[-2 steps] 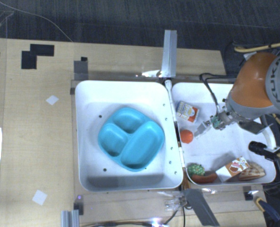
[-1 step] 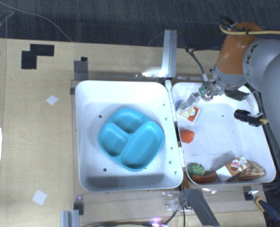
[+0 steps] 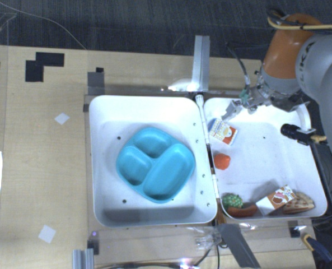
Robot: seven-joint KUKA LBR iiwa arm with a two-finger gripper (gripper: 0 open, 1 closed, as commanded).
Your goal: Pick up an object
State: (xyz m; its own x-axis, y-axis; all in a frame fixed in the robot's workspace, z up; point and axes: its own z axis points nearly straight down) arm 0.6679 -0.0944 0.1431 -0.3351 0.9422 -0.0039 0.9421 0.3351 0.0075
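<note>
Where bins [image 3: 202,150] meet: carton [image 3: 222,131]

Just below the gripper [image 3: 233,109], a white packet [image 3: 222,131] printed with orange and red. Further below it, a small orange-red piece [image 3: 222,161]. Well below, a green broccoli-like piece [image 3: 232,200] and a white and red carton [image 3: 277,198]. Far to its left, a sky-blue divided plate [image 3: 154,164] in a white bin [image 3: 101,150].
</note>
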